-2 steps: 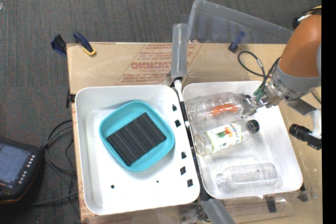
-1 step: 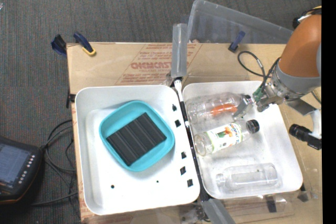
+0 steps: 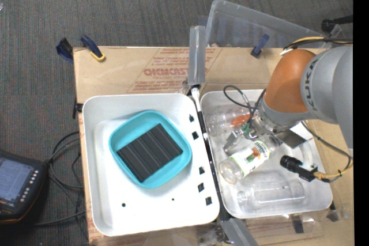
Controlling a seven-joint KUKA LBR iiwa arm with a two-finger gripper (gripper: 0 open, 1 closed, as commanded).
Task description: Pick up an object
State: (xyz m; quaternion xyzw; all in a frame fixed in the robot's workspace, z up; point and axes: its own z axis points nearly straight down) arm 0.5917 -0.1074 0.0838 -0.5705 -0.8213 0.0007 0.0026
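Note:
In the right bin (image 3: 324, 196) my gripper (image 3: 244, 131) hangs low over a heap of clear plastic bottles. One bottle with a white and green label (image 3: 249, 159) lies slanted just below it. Another clear bottle (image 3: 271, 194) lies along the bin's front wall. A third clear bottle (image 3: 220, 122), with something orange by it, lies to the gripper's left. Whether the gripper touches or holds any of them cannot be made out. In the left bin (image 3: 95, 181) sits a teal dish (image 3: 173, 129) carrying a dark ribbed block (image 3: 149, 150).
A clear plastic panel (image 3: 253, 23) leans behind the right bin. Cardboard (image 3: 167, 66) with blue clamps (image 3: 92, 48) backs both bins. A loose black cable (image 3: 235, 95) loops over the right bin's far side. A tablet (image 3: 17, 181) lies on the floor at left.

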